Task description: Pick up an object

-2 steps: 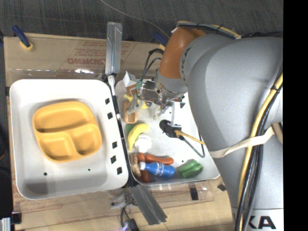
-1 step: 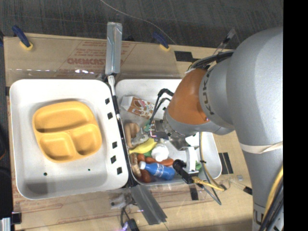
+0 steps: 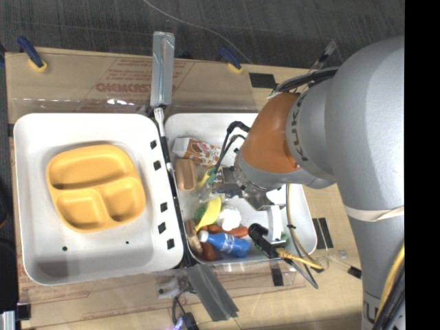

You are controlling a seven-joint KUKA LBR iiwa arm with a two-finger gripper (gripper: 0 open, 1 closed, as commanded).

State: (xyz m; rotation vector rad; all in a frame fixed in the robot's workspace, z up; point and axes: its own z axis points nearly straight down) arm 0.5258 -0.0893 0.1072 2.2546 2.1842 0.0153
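Camera view has us over the right bin (image 3: 306, 236), where small toy foods lie heaped: a yellow banana (image 3: 208, 212), a blue bottle (image 3: 230, 247). They look light and slick; we would grip the banana's middle. The wrist probably hides our jaws, so we cannot tell their state.

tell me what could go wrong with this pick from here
The right bin is crowded: a blue bottle, a white round item and a yellow-green piece lie touching, so the fingers may catch two things or none. The arm hides much of that bin from the camera, so a miss could go unseen. The wrist sits low near the divider and could bump it or push items around.
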